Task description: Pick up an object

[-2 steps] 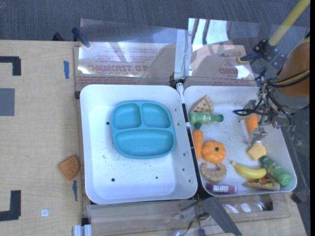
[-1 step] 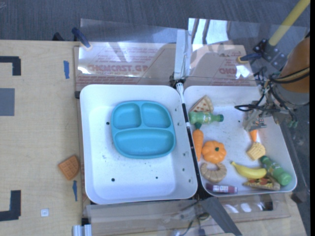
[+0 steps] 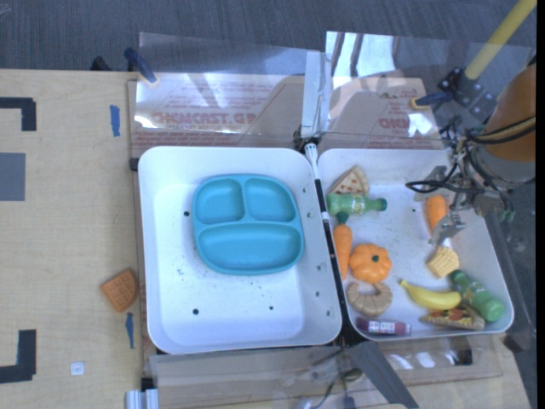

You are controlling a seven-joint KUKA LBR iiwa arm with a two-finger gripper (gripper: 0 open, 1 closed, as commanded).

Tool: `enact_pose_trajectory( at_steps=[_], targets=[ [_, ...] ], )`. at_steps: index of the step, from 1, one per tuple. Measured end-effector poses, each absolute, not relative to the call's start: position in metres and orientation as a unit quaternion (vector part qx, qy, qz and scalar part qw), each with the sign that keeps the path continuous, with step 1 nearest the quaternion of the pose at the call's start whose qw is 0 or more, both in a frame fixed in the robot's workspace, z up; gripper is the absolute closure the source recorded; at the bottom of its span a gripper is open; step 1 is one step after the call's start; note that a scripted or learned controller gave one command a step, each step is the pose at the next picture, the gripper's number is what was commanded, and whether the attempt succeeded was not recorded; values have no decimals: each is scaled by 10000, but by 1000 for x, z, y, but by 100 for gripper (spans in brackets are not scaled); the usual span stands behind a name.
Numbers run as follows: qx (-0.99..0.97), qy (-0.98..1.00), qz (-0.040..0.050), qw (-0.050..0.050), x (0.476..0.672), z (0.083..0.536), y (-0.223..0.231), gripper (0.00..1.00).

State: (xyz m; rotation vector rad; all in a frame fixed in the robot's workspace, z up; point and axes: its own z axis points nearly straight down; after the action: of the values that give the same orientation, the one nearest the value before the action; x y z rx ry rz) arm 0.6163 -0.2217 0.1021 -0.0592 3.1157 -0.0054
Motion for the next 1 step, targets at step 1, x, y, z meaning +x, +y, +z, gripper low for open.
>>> enact_pose_trajectory(
  at_steps=[1],
  targets=[
    [107,9999,-5,58,620,88,-223,0]
  ],
)
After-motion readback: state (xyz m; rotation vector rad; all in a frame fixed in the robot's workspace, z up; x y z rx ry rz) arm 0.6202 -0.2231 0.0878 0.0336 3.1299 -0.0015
